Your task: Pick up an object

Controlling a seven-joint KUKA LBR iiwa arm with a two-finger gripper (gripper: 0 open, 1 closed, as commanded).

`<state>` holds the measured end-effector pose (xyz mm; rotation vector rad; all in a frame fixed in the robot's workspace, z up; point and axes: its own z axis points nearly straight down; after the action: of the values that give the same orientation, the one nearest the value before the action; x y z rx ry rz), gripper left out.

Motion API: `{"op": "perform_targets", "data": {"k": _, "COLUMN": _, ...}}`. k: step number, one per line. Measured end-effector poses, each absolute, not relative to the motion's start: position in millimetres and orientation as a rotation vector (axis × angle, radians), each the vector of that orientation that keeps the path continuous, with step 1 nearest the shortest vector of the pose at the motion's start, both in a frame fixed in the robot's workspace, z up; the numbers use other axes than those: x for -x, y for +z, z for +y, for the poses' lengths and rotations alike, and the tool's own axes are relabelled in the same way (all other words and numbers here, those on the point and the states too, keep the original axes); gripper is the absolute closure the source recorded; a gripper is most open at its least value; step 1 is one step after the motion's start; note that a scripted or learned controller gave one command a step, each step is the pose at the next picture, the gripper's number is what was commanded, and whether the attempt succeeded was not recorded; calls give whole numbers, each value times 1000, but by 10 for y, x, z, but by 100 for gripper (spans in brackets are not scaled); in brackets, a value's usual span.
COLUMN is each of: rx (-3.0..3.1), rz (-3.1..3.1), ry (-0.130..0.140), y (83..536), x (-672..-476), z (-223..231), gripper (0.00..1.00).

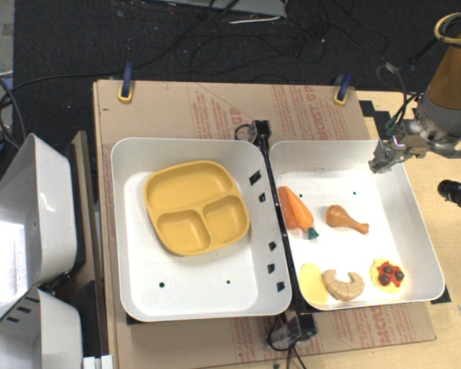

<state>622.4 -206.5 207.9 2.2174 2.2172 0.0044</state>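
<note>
The toy carrot [296, 210], drumstick [346, 219], croissant [344, 285] and small tart [388, 274] lie loose and apart in the right bin [415, 229] — easy pickings. The hand [386, 157] hangs over that bin's far right corner, holding nothing; its spread I cannot tell. The yellow divided plate [197, 206] sits in the left bin [131, 229].

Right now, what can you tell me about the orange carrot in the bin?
The carrot looks like a plastic toy: a bright orange, tapered body with a small dark green stub at its lower end. It lies flat on the floor of the right bin, near the bin's left wall, slanting from upper left down to lower right. Nothing sits on it. The drumstick lies to its right, apart from it, and the gripper is off by the bin's far right corner.
</note>
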Motion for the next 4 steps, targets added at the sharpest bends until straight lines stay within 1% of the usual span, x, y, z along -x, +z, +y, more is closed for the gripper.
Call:
{"op": "perform_targets", "data": {"k": 1, "rx": -2213, "rz": 2221, "ry": 5, "y": 2616, "x": -6237, "z": -2067, "gripper": 100}}
{"op": "perform_targets", "data": {"k": 2, "rx": -2215, "rz": 2230, "ry": -1, "y": 2472, "x": -6207, "z": -1532, "gripper": 100}}
{"op": "perform_targets", "data": {"k": 3, "rx": -2213, "rz": 2232, "ry": 3, "y": 2547, "x": -6219, "z": -954, "gripper": 100}}
{"op": "perform_targets", "data": {"k": 4, "rx": -2214, "rz": 2232, "ry": 0, "y": 2399, "x": -6200, "z": -404, "gripper": 100}}
